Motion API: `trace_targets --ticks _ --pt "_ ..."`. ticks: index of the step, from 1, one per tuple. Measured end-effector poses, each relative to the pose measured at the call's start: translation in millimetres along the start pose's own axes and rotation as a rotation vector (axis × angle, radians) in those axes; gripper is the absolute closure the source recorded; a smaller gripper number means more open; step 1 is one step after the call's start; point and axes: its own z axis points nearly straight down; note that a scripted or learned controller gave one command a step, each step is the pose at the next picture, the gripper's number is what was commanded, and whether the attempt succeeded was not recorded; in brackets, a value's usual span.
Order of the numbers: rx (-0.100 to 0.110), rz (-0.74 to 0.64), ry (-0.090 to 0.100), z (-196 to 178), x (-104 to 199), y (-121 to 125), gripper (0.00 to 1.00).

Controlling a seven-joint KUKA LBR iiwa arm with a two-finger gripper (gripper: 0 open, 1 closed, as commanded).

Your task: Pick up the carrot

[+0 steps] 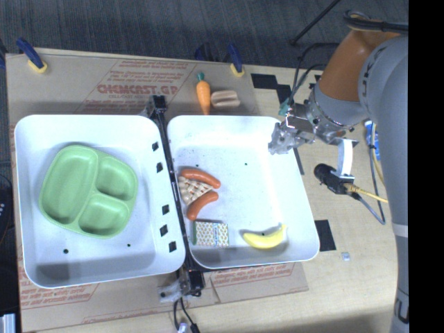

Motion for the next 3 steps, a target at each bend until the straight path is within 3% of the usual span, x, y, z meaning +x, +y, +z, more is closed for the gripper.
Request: trace_targets --ticks 1,2,3 --pt "0.004 -0.151 0.001 114.1 82.3 -17.0 1.00" --pt "0.000 -0.169 -0.001 74.0 23.2 -4.3 1.00" --pt "0.001 -0.026 0.000 5.9 -8.5 -54.8 1.00"
